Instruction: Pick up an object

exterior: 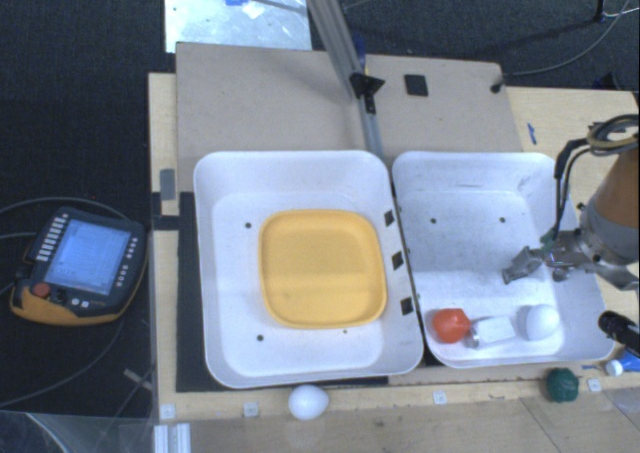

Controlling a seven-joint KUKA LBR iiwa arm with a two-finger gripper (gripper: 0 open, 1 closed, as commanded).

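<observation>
- Dark carpet surrounds our worktop [165, 241], which carries two white bins side by side, with a control pendant [78, 263] on the floor at nine o'clock.
- We see a yellow plate [323, 267] lying flat in the left bin [215, 241].
- Along the six o'clock wall of the right bin [470, 191] sit a red object [449, 324], a small white piece [492, 331] and a white ball [539, 321], close together.
- Our hand [540, 266] hangs at three o'clock above that bin, prongs spread, pinching nothing, clear of the objects.
- Outside the bins, a white egg [308, 402] and a green ball [561, 385] rest on the worktop.
</observation>
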